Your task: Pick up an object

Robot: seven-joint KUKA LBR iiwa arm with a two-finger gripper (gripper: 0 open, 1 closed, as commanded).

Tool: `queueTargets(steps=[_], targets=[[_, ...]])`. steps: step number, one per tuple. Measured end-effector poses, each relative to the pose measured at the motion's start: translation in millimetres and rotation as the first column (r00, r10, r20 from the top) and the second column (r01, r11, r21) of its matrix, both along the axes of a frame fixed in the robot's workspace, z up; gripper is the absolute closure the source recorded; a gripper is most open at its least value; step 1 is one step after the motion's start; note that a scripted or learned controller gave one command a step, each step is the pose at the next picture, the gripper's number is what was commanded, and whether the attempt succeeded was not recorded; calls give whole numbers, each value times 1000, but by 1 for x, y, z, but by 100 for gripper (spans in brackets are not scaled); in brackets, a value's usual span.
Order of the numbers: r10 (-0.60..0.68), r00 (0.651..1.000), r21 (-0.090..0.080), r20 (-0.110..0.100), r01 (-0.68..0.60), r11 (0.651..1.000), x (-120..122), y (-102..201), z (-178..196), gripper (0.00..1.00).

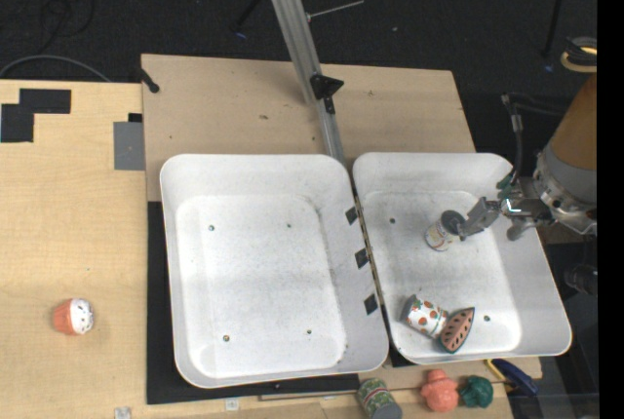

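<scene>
Camera view: the arm (570, 164) enters from the right, largely cut off. The gripper (454, 224) sits over the right bin (531, 329), touching or overlapping a small pale object (438, 237); finger state cannot be determined. A patterned object (439, 322) lies near the bin's front edge.

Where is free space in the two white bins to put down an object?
The left bin offers a bare floor from wall to wall. In the right bin, the back strip by the far wall is free. It is crowded mid-bin, where the gripper meets a small cup, and at the near wall around the spotted toy.
</scene>
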State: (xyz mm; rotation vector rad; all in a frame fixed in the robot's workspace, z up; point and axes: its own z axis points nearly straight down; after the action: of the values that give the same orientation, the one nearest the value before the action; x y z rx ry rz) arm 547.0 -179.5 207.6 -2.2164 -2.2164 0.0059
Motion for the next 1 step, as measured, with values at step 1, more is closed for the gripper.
queueTargets(steps=[1], targets=[[0,1000,-1,5,0,1000,1,0,2,0]])
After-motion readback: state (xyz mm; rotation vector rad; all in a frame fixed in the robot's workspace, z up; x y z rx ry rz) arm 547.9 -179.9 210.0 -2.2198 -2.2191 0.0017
